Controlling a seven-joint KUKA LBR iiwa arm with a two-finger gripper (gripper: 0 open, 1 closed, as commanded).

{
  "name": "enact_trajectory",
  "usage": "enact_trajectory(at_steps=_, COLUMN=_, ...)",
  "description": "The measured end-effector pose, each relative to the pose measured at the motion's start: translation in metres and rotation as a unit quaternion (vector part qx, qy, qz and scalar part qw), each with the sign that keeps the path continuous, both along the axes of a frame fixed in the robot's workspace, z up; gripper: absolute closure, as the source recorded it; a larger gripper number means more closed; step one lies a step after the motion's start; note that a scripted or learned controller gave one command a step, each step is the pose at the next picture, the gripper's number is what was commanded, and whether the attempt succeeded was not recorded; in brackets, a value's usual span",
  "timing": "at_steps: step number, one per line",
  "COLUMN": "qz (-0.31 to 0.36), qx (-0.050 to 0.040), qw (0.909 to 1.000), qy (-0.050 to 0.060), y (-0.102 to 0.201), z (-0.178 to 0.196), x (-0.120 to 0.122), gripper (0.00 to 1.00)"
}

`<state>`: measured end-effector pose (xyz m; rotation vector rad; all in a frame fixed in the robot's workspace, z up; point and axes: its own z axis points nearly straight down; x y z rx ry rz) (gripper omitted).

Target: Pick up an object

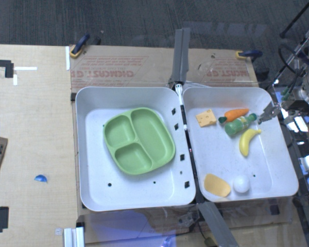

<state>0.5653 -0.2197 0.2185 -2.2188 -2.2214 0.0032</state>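
The right bin (278, 153) holds several small objects. A yellow cheese wedge (206, 118) lies near its back left. Beside it are an orange carrot (236, 113) and a green bottle (239, 124), touching each other. Just in front of them lies a yellow banana (248, 140). Near the front rim a flat orange-yellow piece (217, 184) sits next to a small white ball (241, 184). In the left bin (87, 153), a green divided plate (139, 140) lies flat in the middle.
A thin grey metal piece (270, 112) pokes over the right bin's right rim, close to the bottle. Cables and hardware (298, 96) crowd the right edge. Cardboard (123, 66) lies behind the bins. The wooden bench (31, 138) spreads to the left.
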Motion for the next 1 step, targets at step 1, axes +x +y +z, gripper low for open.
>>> enact_trajectory(at_steps=1, qz=-0.105, qx=-0.0013, qw=0.9945, qy=0.0, y=-0.0025, z=0.0864, x=0.0114, gripper=0.0)
